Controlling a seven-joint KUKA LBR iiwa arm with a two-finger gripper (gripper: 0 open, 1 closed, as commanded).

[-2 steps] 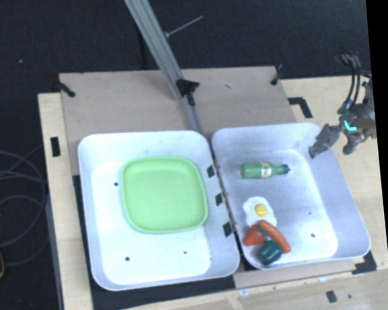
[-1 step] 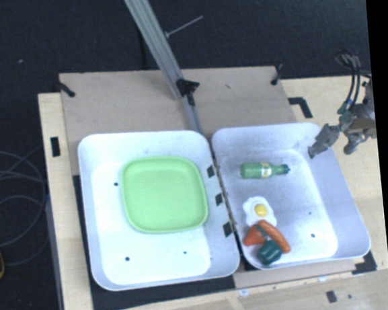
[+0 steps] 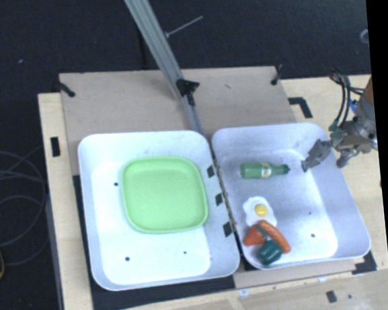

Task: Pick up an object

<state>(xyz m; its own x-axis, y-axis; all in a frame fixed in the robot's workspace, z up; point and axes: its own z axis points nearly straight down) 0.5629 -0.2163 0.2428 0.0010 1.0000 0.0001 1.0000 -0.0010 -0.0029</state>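
Currently: green bottle (image 3: 264, 171) is lying on its side near the back of the right bin (image 3: 342, 229), nothing lifted yet.

Bottle is looking light, rigid and smooth, likely to roll, so gripping across the middle of its body seems best. Fried egg toy (image 3: 259, 211) and a cluster of small toys (image 3: 267, 240) are sitting nearer the front. Gripper (image 3: 330, 151) is hovering at the bin's right rim, fingers spread apart and holding nothing. Green plate (image 3: 164, 194) is resting in the left bin (image 3: 99, 193).
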